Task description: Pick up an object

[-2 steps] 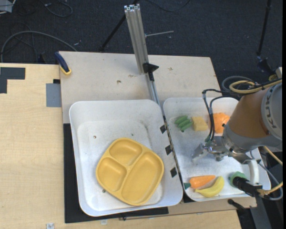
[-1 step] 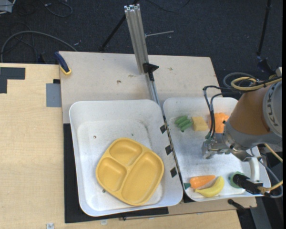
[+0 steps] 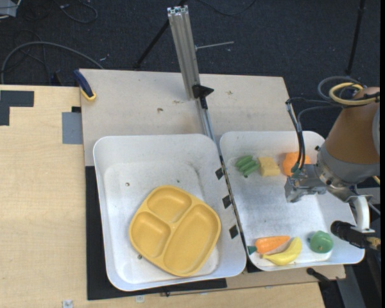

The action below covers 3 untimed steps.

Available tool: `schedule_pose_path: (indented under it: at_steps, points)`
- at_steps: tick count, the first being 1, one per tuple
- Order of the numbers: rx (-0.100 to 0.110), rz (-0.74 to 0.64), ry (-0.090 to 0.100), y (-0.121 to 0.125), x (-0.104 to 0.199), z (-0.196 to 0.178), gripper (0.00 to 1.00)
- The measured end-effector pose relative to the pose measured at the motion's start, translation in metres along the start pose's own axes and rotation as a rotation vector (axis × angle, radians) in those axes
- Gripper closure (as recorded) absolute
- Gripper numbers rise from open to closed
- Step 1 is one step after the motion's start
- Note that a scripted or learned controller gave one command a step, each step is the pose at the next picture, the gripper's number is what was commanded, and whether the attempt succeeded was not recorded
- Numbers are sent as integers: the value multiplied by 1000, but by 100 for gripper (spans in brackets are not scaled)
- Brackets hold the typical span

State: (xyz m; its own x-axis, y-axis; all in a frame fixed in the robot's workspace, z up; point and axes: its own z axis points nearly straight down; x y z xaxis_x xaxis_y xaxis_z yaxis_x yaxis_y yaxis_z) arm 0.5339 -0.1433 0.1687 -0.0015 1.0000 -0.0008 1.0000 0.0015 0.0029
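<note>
One pincer (image 3: 296, 192) hangs over the right-hand bin (image 3: 269, 249), near that bin's right wall and toward its far half; whether it is wide or narrow cannot be told from this slanted view, and no object is seen within it. Behind it rises the grey arm (image 3: 353, 140) with its orange band, reaching in from the bench's right edge. Just beyond the pincer, toward the far right corner of the same bin, lies an orange round object (image 3: 290, 163), partly hidden by the arm's cable. Beside that, toward the bin's centre, sits a pale yellow block (image 3: 269, 166), and next to it a green ridged item (image 3: 246, 165). Along the near wall of the right-hand bin rest a green round piece (image 3: 320, 241), a yellow banana-shaped toy (image 3: 284, 254) and an orange carrot-shaped toy (image 3: 271, 243), the last two touching. The left-hand bin (image 3: 115, 172) holds a yellow divided plate (image 3: 174, 230) with three compartments, lying toward its near right corner. An upright metal post (image 3: 183, 50) stands at the bench's far edge, between the two bins.
</note>
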Motion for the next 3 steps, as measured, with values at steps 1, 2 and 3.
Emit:
schedule_pose_path:
  at_steps: [1, 2, 3]
  points:
    - [0, 0, 0, 1, -1, -53, 100]
    - [3, 0, 1, 1, -2, -65, 100]
    - [7, -3, 3, 18, 54, -54, 100]
